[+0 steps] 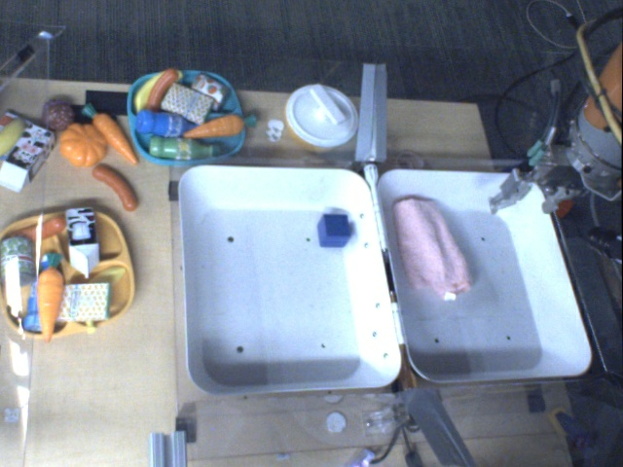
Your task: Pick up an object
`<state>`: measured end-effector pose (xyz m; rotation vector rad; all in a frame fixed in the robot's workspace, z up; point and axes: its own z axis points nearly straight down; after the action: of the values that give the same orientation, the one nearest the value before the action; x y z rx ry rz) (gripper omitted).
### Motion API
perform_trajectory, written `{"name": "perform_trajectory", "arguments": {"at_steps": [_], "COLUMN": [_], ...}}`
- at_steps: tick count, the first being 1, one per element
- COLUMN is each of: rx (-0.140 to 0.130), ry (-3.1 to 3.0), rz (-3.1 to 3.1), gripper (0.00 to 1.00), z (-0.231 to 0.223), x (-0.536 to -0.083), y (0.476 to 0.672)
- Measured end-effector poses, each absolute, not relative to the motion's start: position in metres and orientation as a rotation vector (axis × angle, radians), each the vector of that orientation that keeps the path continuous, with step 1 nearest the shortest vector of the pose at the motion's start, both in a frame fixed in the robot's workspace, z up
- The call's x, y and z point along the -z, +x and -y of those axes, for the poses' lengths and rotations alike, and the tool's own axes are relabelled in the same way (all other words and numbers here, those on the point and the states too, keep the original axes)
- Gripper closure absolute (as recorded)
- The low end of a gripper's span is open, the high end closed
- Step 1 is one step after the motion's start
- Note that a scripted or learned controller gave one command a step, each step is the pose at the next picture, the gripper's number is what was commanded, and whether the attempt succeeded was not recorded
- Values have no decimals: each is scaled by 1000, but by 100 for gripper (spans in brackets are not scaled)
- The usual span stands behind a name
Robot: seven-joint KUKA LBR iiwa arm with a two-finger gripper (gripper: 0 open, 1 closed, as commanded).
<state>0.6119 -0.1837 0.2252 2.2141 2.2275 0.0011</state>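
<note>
So your claw (pixel 531 189) is hanging over the far right corner of the right bin (pixel 506 358), and honestly you can't tell from here whether it's clenched or released. Nothing visibly in it. Taking that right bin as your landmark: the pink rolled cloth (pixel 430 243) lies inside it, toward its left wall, well apart from the claw. The small blue cube (pixel 335 229) sits just past that left wall, in the left bin (pixel 243 358), near its far right part. Further left on the counter (pixel 146 358) you've got a blue bowl (pixel 185 151) and a yellow tray (pixel 122 261) of toy food.
</note>
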Motion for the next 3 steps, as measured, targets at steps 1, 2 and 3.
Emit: {"name": "perform_trajectory", "arguments": {"at_steps": [1, 2, 3], "rx": [-1, -3, 1], "ry": [2214, 2280, 1931], "rz": [-2227, -2156, -2481], "gripper": [0, 0, 0], "z": [184, 205, 139], "x": [-225, -262, -138], "y": [612, 580, 556]}}
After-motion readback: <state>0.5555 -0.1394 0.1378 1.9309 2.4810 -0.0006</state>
